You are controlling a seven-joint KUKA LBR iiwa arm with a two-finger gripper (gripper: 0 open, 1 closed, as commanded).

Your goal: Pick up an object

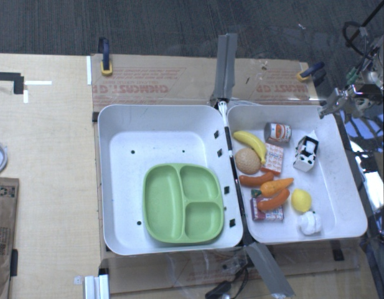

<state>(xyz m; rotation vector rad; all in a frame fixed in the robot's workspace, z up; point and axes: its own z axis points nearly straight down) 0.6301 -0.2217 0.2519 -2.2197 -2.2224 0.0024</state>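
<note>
the white ball lies nearest the camera, in the front corner of the right bin, with the lemon just behind it. the rest of the food is packed along the left side of this bin: two carrots, one above the other, lying partly on a red packet, then a bun touching a banana, and a small can near the back. a black and white box stands more alone, to the right of the can.

the tool is at the back right corner of the right bin, at the bin's edge and not above any item. it is small and mixed with cables there, so i cannot tell if it is open or closed. nothing is seen in it.

the task names no special object, so any of these will do. the black and white box is the nearest to the tool; the carrots and the lemon are well apart from it, toward the front.

i think the main risk is the crowding. the carrots, packet and bun touch each other, so the tool coming down there may hit a neighbour or catch two things. the lemon and the ball are round and may roll away from a closing tool. the packet is flat and gives little to hold. the left bin holds a green plate.
</note>
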